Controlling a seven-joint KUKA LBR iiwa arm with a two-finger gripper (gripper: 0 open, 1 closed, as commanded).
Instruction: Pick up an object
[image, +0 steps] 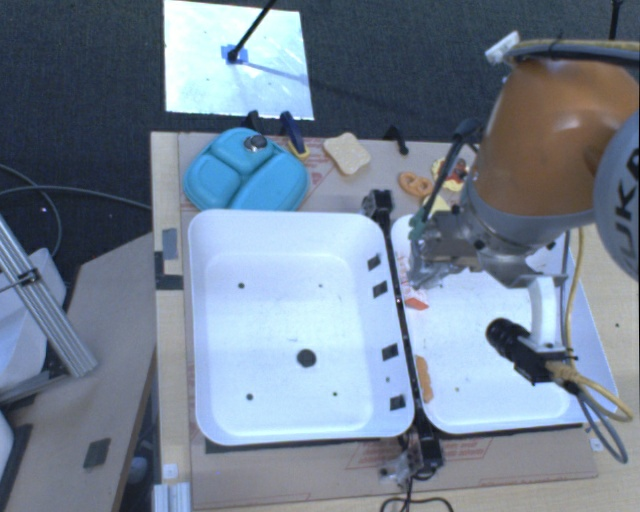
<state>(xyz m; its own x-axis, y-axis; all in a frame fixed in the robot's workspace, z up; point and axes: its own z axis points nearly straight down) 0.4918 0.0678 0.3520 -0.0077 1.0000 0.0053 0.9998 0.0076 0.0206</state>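
Hanging low over the far-left corner of the R bin (470, 395), the gripper (425, 268) sits just above a small red item (415, 302) on the bin floor; whether it is wide or narrow cannot be told. Same bin: brown piece (424, 378) against the left wall, nr the near corner. L bin (215, 300): one dark disc (306, 357), approx. mid-floor. Behind the bins, along the far edge of the bench (166, 200): blue divided dish (245, 170), bread slice (347, 153).

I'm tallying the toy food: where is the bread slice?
In the camera view, the bread slice lies just behind the back rim of the left bin, between the blue plate and the pretzel.
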